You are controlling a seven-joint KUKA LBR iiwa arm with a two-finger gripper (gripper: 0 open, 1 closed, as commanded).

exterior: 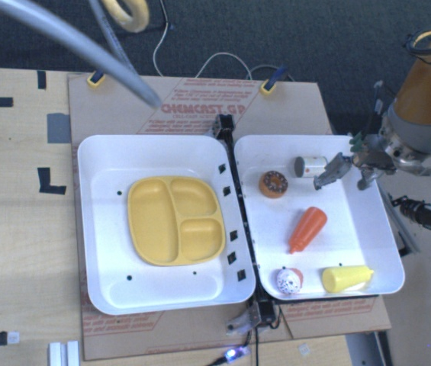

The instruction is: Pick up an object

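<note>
we see the gripper [347, 171] spread open, holding nothing, over the right bin's [368, 227] far right corner. the carrot [307, 229] lies mid-bin; a small can [310, 165] and a donut [273, 184] sit beside the fingers.

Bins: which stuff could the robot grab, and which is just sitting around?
To grab: toy carrot, donut, yellow block, small ball, grey cylinder, near the gripper.
Just there: yellow divided plate, white bins, cardboard sheet.

Red print on cardboard sheet [200, 101] under the bins, at bench's far edge: reads roughly "CHEMCAST GP", partly blurred. Line above it illegible. No other readable text.
</note>
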